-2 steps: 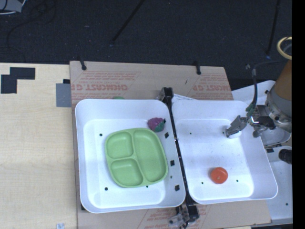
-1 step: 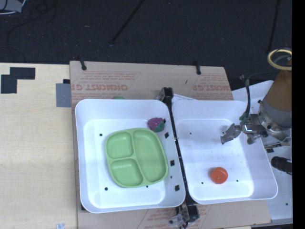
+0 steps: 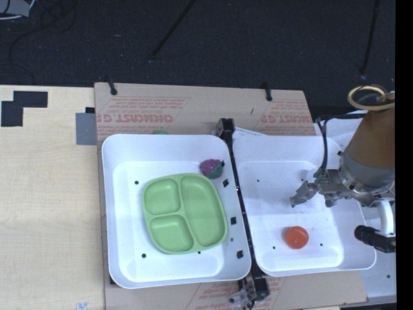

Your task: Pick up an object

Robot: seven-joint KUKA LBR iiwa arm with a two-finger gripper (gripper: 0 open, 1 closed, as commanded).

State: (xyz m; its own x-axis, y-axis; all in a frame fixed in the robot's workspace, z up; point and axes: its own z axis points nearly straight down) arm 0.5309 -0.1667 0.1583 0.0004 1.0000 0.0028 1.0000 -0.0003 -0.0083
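Nearest the camera, at the lower edge of the frame, is the front rim of two shallow white plastic bins set side by side on a cardboard sheet. In the right bin (image 3: 271,173), toward its lower centre, sits a small round orange object (image 3: 297,237), a likely thing to pick up. Above and to the right of it, at the right side of the frame, the grey arm with an orange band reaches in, and its two-finger gripper (image 3: 314,194) hangs over the right bin's upper right area. Whether the jaws are spread or closed cannot be told from here, and nothing is visibly between them. The gripper is near the orange object but not over it. The left bin (image 3: 122,173) holds a light green divided plastic plate (image 3: 184,213) with three compartments, and a small purple and green lump (image 3: 211,167) lies just beyond the plate's upper right corner. The likely risk is that the gripper descends off to one side, closing on nothing, or nudges the round object so it rolls away across the smooth bin floor.
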